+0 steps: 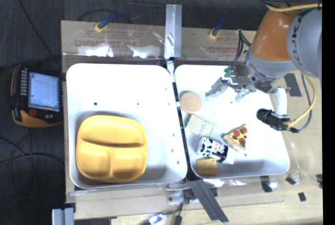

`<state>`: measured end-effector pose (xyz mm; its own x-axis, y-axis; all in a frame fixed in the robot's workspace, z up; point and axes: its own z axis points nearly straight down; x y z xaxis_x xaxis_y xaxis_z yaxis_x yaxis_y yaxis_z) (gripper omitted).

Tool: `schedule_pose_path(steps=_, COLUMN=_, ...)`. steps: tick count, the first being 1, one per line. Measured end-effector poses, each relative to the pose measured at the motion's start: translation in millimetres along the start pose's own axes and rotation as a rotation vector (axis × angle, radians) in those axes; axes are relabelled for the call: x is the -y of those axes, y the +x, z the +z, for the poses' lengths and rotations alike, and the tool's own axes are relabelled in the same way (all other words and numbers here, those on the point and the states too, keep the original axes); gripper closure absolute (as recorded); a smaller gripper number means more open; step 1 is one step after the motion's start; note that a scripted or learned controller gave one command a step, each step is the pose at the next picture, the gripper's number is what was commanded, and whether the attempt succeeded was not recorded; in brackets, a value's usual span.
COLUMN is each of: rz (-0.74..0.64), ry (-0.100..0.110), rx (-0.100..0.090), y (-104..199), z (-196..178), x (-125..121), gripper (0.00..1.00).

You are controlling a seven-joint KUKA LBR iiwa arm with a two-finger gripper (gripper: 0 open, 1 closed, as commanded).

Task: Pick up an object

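— Where's your nearest target?
— The cookie (190, 101), flat at the right bin's (272, 166) left side. It looks light and stiff; take it across its edges.
— And the pincer (229, 89)?
— Released, hanging just right of it, holding nothing.

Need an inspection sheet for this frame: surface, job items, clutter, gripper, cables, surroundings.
Surface: two white bins side by side, left bin, right bin.
Job's things: right bin holds a round cork coaster, patterned card, pizza slice toy, black-and-white toy, tan block.
Clutter: large yellow moulded tray in left bin.
Grippers: gripper over right bin, jaws spread, holding nothing.
Cables: yellow cable by the wrist.
Surroundings: teach pendant on the floor to the left.
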<state>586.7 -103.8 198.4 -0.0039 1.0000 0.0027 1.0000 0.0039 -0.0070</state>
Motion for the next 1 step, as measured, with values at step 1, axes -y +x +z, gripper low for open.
schedule_pose_path(steps=1, rz=0.139, ry=-0.003, rx=0.005, y=-84.5, z=-27.4, x=-50.7, gripper=0.00)
